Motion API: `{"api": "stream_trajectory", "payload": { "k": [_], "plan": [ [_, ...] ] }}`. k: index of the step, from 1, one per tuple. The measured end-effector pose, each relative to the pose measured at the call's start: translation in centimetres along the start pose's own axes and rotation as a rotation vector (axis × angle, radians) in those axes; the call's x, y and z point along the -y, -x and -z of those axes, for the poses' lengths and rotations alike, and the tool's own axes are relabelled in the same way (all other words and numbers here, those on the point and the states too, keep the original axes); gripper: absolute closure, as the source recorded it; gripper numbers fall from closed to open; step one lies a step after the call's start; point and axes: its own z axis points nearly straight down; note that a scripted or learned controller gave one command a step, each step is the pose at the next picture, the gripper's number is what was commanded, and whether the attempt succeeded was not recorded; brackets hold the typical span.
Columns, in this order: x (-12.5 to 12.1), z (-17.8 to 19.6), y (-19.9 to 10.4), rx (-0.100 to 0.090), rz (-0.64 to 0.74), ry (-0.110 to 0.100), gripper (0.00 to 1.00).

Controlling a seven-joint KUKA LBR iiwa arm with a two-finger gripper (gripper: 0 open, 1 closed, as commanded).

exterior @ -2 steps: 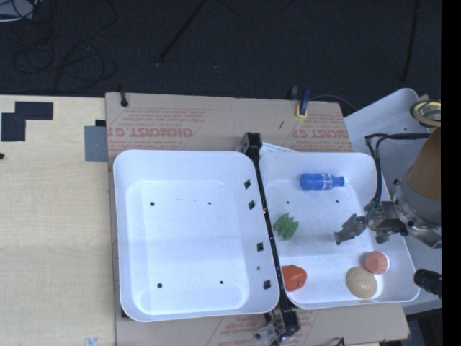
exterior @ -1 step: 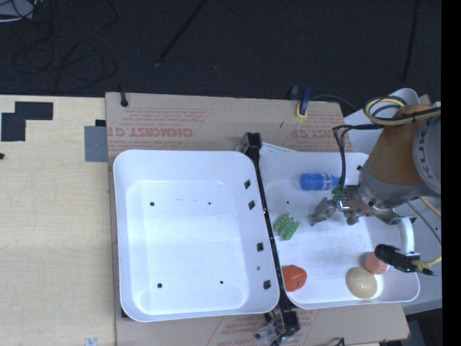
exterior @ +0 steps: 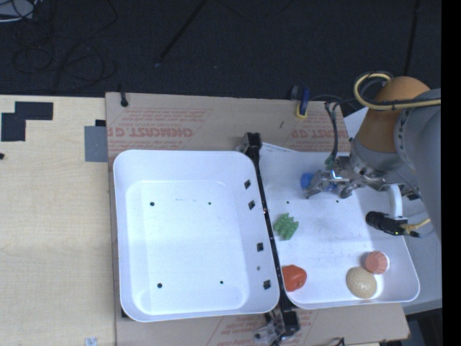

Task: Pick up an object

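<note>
Here the gripper [exterior: 317, 184] hangs low in the right bin [exterior: 403, 294], fingers seemingly clamped on a blue object [exterior: 308, 179].

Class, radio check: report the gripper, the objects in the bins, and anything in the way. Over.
Gripper low in right bin, at a blue object; grasp unclear. Green piece, red piece, pink ball, beige ball lie apart. Nothing blocking.

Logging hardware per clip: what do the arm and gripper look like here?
The arm is grey with an orange band above the wrist. A yellowish cable loop sits by the band. The gripper is small, metallic grey, with something blue at its tip.
</note>
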Motion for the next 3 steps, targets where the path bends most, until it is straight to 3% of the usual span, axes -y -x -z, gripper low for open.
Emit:
{"api": "stream_trajectory", "payload": {
  "k": [1, 2, 3],
  "plan": [
    [-0.2, 0.3, 3.5, -0.001, -0.005, -0.001, 0.00],
    [2.6, 0.1, 3.3, -0.001, -0.006, 0.000, 0.00],
    [3.6, 0.1, 3.3, 0.000, -0.005, 0.000, 0.00]
  ]
}}
